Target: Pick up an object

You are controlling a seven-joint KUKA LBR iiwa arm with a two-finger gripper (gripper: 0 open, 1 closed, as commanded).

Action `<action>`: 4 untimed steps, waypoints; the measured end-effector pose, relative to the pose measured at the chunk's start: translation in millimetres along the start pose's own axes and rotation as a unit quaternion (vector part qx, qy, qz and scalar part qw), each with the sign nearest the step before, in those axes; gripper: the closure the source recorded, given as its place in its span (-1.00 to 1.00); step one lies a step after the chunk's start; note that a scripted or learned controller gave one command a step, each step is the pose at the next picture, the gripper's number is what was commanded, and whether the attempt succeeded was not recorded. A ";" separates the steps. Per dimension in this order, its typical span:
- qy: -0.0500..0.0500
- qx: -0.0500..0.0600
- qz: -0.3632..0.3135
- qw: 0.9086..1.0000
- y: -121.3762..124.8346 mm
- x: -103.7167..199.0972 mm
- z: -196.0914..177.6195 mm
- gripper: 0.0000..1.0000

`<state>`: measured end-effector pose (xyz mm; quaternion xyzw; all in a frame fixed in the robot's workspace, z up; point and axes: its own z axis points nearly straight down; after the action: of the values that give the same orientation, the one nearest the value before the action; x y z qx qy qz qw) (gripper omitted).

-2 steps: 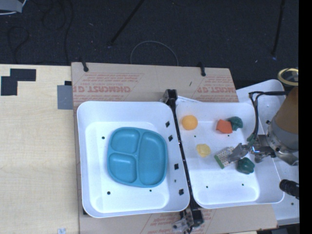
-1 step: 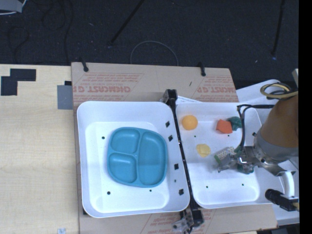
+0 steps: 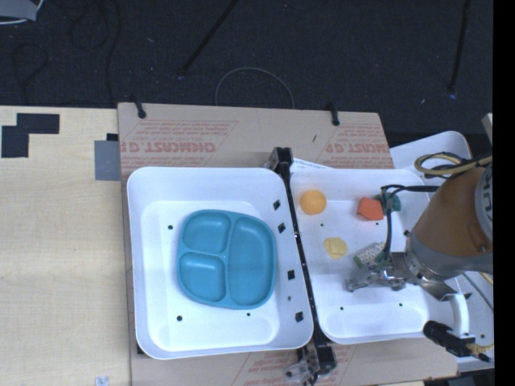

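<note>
Pale wood tabletop (image 3: 56,256) under a brown cardboard sheet (image 3: 241,135), dark floor with loose cables behind; two shallow white bins side by side on the cardboard. Fingers (image 3: 360,281): low in the right bin (image 3: 378,324), pointing toward the divider between the bins, grey metal, tips close over the bin floor; whether they are parted or closed cannot be made out, and nothing is visibly gripped between them. Just above the fingers, a small speckled pale object (image 3: 368,254), touching or nearly touching the gripper body; which, I cannot tell. Near it, toward the divider, a yellow lump (image 3: 335,248). Farther back in the same bin, an orange ball (image 3: 313,202) and, apart from it, a red-orange piece (image 3: 370,208) beside a black cable. Arm (image 3: 455,223): orange band and grey wrist, entering over the right bin's far side. Left bin (image 3: 153,191): one blue divided plate (image 3: 227,258), three compartments, lying flat near the middle.
</note>
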<state>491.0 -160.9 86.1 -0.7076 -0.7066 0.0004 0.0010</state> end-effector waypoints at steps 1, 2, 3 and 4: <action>0.000 0.000 0.003 1.000 0.5 -1.4 -12.4 1.00; 0.000 -0.001 0.000 1.000 4.2 -6.3 -55.7 1.00; -0.001 -0.002 -0.001 1.000 -2.8 -3.8 -114.2 1.00; 0.000 0.000 -0.001 1.000 -2.9 -4.5 -116.7 1.00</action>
<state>488.4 -165.5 202.8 -0.7071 -0.7071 0.0003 0.0009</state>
